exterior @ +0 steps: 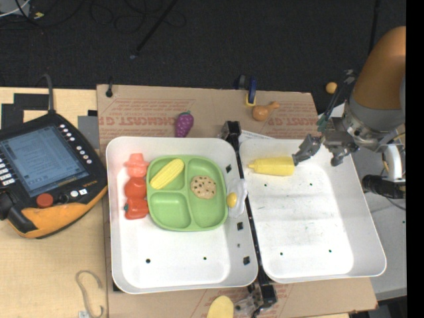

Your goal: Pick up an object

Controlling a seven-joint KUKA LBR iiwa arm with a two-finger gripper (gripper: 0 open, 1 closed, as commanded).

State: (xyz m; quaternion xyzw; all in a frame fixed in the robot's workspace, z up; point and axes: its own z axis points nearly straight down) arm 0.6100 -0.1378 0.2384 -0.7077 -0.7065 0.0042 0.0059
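I look down on two shallow white bins side by side, and I use the right bin (311, 244) as my landmark. My claw (323, 148) hangs over the far right part of that bin, its two dark fingers spread apart, one reaching toward the bin's far left and the other nearer my wrist. Nothing sits between them.

The thing I judge easiest to pick is a yellow bottle (271, 167), lying on its side on the floor of the right bin near its far left corner. Its nozzle end points toward the divider between the bins, and its flat base points toward my claw, with one finger just beside that base.

It looks like a small toy squeeze bottle of moulded plastic. I expect it to be light, fairly stiff, smooth and a little slippery, and, being round, likely to roll if nudged from one side. I would close across the middle of its body, fingers on its two long sides, not on the narrow nozzle.

In the left bin (172, 270), beyond the right bin's left wall, lies a green divided plate (189, 211) holding a toy corn cob (165, 173) and a cookie (204, 187), with a red toy (136, 191) just beside the plate.
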